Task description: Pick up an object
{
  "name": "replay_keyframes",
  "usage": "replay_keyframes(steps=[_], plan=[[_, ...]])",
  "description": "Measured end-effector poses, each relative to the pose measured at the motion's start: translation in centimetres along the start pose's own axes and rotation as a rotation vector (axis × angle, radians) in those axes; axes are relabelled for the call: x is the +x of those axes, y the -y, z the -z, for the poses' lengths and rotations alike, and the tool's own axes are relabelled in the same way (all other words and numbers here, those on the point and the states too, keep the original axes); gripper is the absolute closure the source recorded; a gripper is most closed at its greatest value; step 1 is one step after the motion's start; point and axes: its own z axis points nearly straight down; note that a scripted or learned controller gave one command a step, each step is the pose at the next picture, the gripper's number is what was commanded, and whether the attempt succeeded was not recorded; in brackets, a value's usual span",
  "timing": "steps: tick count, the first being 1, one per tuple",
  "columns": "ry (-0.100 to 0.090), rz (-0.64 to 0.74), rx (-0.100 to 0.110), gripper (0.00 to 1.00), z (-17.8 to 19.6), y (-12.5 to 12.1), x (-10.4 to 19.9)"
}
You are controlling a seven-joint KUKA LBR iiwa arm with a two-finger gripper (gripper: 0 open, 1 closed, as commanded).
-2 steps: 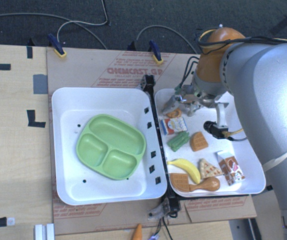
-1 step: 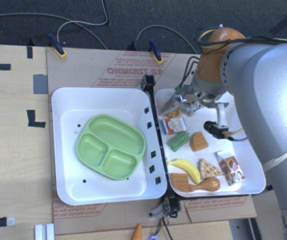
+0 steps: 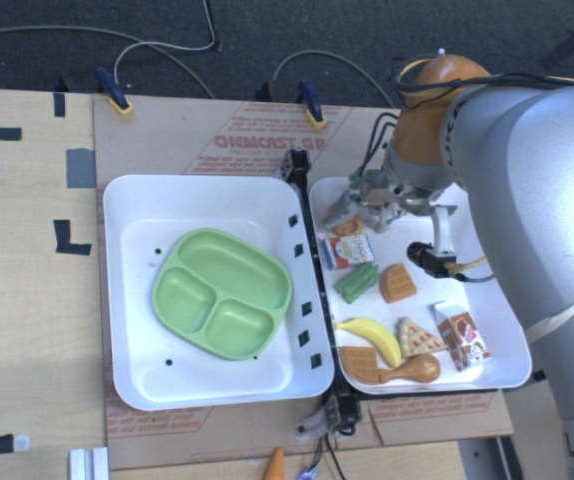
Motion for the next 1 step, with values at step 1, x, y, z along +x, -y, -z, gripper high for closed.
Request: replay_keyframes(steps=[1], plan=[[0.0, 0.0, 0.0, 0.0, -0.01, 0.01, 0.18]])
